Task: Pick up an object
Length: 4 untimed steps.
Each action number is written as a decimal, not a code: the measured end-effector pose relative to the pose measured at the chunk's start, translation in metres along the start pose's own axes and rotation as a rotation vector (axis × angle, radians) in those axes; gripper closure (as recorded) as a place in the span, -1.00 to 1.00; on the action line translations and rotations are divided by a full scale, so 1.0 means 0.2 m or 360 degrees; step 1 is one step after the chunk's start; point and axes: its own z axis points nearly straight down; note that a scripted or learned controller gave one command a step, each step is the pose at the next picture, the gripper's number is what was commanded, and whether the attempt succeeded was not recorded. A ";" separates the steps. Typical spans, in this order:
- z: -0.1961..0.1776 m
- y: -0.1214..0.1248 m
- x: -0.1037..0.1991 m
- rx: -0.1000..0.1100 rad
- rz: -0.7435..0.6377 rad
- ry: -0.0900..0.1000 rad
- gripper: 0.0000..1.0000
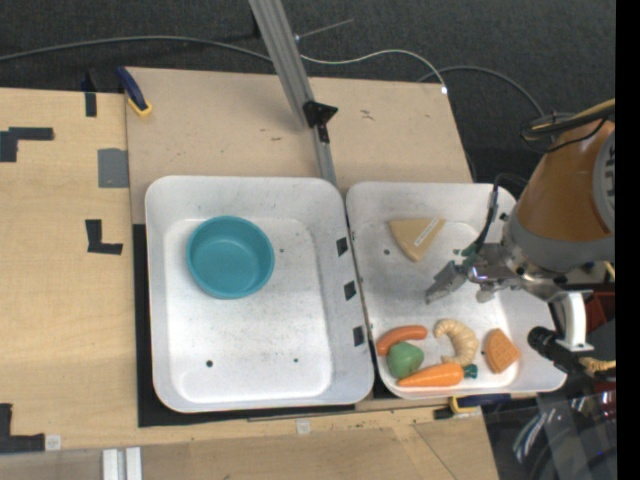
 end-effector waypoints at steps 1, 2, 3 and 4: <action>0.24 -0.01 0.05 0.0002 -0.0002 0.0002 -1.00; 0.18 0.00 0.05 -0.0003 -0.0003 0.0002 1.00; -0.03 0.01 0.03 -0.0014 -0.0001 -0.0003 1.00; -0.25 0.03 0.07 -0.0016 -0.0003 -0.0003 1.00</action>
